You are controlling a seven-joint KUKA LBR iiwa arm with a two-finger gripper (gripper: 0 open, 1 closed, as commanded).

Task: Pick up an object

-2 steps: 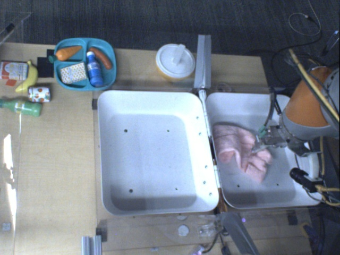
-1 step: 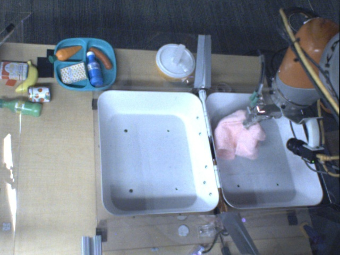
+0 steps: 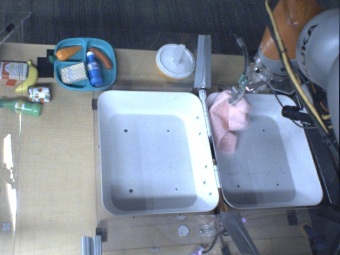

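Camera view: end effector [image 3: 237,93] at upper left corner of right bin [image 3: 297,195], down on top edge of pink cloth [image 3: 228,118]. Fingers pinched on a fold of the cloth, fabric bunched between them. Cloth draped against left wall of right bin, lower end resting on bin floor. Left bin [image 3: 106,195] beside it, touching. On tabletop [image 3: 53,169] at upper left: blue divided tray [image 3: 110,52] with toy food, banana [image 3: 29,77], small can [image 3: 39,94], green bottle [image 3: 21,107]. White lidded cup [image 3: 175,61] above left bin.
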